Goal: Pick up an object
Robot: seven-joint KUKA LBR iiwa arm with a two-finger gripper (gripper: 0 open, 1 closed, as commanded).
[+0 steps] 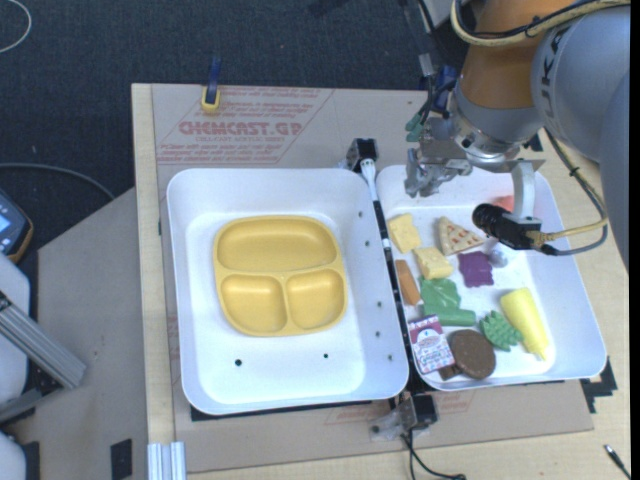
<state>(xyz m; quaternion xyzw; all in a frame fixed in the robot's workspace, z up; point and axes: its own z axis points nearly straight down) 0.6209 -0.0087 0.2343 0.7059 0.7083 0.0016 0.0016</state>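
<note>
My gripper (428,180) hangs over the far left corner of the right bin (570,298), with its fingers apart and nothing between them. Just below it in the bin lie a pale yellow cheese wedge (403,233) and a pizza slice (458,236). Further toward the front are a yellow block (432,263), an orange stick (407,282), a green leafy piece (446,304), a purple piece (477,269), a yellow corn cob (526,320), a green broccoli (500,330), a brown cookie (471,354) and a red-and-white packet (428,344).
The left bin (190,298) holds a yellow divided plate (280,273). A black fitting with a cable (503,227) juts from the arm over the right bin's far side. A small red thing (503,204) peeks out behind it. Both bins rest on a cardboard sheet (250,118).
</note>
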